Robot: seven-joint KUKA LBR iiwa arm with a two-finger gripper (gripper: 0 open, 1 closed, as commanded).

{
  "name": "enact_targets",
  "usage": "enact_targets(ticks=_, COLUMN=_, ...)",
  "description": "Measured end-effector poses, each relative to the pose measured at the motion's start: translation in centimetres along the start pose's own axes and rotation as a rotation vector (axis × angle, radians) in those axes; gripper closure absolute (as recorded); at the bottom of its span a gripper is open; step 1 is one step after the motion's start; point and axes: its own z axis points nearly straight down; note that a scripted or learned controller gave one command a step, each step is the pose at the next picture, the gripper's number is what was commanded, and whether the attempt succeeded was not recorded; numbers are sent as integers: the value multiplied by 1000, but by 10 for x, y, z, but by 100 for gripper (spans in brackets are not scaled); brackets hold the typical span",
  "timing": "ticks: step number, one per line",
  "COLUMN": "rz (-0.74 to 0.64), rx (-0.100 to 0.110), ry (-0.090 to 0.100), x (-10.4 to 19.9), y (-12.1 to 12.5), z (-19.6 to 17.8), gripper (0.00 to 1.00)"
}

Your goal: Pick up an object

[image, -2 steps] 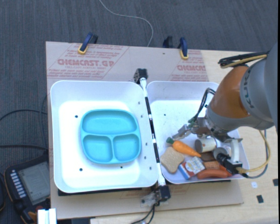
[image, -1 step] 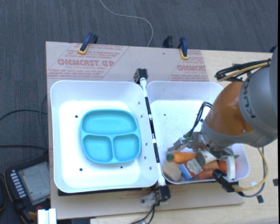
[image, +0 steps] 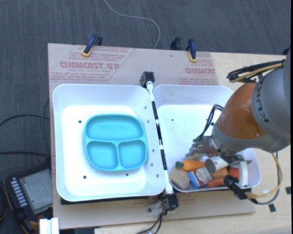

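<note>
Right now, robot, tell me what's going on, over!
Arm low over right bin, fingers hidden. Toy pile in its near corner, nothing seen held. Blue tray in left bin.

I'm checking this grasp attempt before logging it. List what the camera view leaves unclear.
- The hand: the arm's orange band and wrist cover it from above, so its grip is hidden.
- The pile of objects in the right bin: partly under the wrist; small, overlapping pieces are hard to identify.
- The right bin's far-right rim: hidden behind the arm.
- The blue tray in the left bin: fully visible.
</note>
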Motion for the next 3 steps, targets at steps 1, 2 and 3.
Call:
enact_targets(ticks=1, rz=-1, rx=14, ry=2, x=-68, y=29, z=-43, gripper=100)
enact_targets(ticks=2, rz=-2, rx=16, ry=3, x=-67, y=28, z=-43, gripper=0)
enact_targets(ticks=3, rz=1, rx=0, ry=-3, x=-40, y=12, z=-6, gripper=0)
